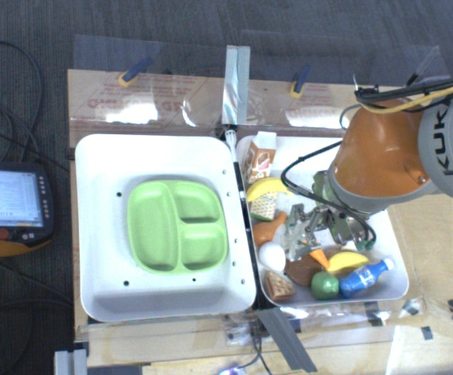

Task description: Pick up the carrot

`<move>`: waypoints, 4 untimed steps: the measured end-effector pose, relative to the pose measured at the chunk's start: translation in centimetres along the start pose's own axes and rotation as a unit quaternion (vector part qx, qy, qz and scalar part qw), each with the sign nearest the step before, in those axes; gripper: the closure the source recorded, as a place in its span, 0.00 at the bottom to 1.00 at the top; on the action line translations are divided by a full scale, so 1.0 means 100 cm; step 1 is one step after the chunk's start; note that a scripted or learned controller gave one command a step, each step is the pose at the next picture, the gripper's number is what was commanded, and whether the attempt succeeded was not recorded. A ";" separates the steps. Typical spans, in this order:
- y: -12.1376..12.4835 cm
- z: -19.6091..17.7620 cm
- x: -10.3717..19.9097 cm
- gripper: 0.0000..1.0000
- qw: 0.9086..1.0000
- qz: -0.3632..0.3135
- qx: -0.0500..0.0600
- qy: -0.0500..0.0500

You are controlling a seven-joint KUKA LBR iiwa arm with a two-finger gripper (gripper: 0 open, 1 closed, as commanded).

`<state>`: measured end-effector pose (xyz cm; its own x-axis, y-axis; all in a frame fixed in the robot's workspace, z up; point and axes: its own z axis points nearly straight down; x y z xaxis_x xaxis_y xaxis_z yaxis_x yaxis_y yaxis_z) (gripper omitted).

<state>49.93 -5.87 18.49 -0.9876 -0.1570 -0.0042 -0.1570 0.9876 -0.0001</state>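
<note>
The carrot (319, 256) shows as a small bright orange wedge in the right bin (398, 283), lying between a brown piece (301, 270) and a yellow piece (346, 261). My gripper (308, 235) hangs low over the middle of this bin, just above and slightly left of the carrot. Its metal fingers (295, 226) stand apart, open, and I see nothing between them. The orange wrist band and grey arm cover the bin's upper right part. A duller orange piece (267, 230) lies to the left of the gripper.
The right bin is crowded: a carton (259, 159), a yellow banana (264, 187), a white egg (272, 256), a green ball (325, 285) and a blue bottle (365, 277). The left bin (101, 162) holds a green divided plate (178, 225). A teach pendant (12, 205) lies at the far left.
</note>
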 end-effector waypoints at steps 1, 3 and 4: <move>0.002 -0.032 -0.026 1.00 0.984 -0.176 -0.001 0.001; -0.048 -0.085 -0.019 0.00 0.975 -0.223 -0.001 0.001; -0.051 0.049 -0.002 0.00 0.964 -0.267 -0.004 0.004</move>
<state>50.98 -10.84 13.55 -0.7658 -0.6431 0.0022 -0.6431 0.7657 0.0072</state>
